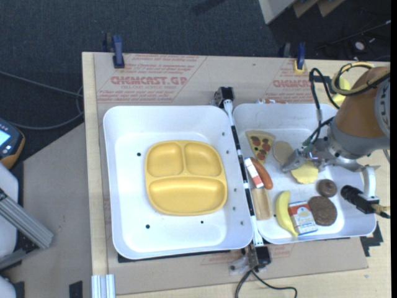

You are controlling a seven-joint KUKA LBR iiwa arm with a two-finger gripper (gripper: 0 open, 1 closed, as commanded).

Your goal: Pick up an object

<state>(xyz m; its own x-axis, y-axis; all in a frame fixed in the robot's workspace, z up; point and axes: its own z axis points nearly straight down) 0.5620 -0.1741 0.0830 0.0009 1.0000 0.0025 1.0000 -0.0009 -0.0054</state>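
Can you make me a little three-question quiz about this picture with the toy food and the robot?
1. True or false: the yellow divided plate lies in the same bin as the pizza slice.
2. Which bin is the gripper over? A) the left bin B) the right bin C) neither
3. Fill in: the banana lies right beside the small red and white ____.

Key:
1. False. The plate is in the left bin and the pizza slice is in the right bin.
2. B. The gripper is over the right bin, close to a pale yellow piece.
3. Box.
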